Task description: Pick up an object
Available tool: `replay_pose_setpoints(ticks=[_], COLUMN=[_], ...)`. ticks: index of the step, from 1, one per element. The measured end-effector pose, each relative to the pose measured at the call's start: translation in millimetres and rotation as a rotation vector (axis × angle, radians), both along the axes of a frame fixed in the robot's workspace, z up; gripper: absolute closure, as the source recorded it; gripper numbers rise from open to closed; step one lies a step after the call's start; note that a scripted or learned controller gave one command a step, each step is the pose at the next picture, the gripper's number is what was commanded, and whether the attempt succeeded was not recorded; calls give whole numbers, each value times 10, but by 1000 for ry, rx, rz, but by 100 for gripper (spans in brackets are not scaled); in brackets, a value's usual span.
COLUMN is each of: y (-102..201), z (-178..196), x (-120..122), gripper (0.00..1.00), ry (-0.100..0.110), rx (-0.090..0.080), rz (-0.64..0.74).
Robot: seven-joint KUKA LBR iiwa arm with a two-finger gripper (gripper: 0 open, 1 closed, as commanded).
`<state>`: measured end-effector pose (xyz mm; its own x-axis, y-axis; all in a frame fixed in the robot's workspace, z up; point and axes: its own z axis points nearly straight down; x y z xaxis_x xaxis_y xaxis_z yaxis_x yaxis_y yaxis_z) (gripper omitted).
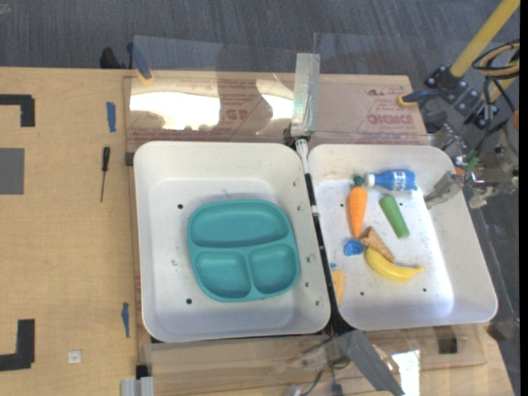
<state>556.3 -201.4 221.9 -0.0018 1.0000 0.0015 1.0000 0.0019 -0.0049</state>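
Your claw (pixel 452 185) hangs spread wide and empty over the right bin's (pixel 474 299) far edge, and its toys, carrot (pixel 356 210) beside green cylinder (pixel 393 216), crowd together, risking a nudged grasp.

**Arm appearance, single overhead view**

Little of the arm (pixel 483 151) is visible at the right edge. Dark metal brackets and linkage, black cables looped beside them, small orange and green spots. Grey metal gripper (pixel 441 190) fingers, thin and tapered. Remaining detail blurred.
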Motion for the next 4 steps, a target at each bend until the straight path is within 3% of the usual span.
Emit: replay_pose_setpoints(ticks=[1, 2, 3, 4], y=[-76, 289, 278, 955], z=[-141, -1358, -1271, 77], x=[177, 129, 144, 263], gripper=[0, 0, 100, 100], ry=[-2, -9, -12, -9], rx=[-2, -3, -4, -1], rz=[-137, -103, -104, -159])
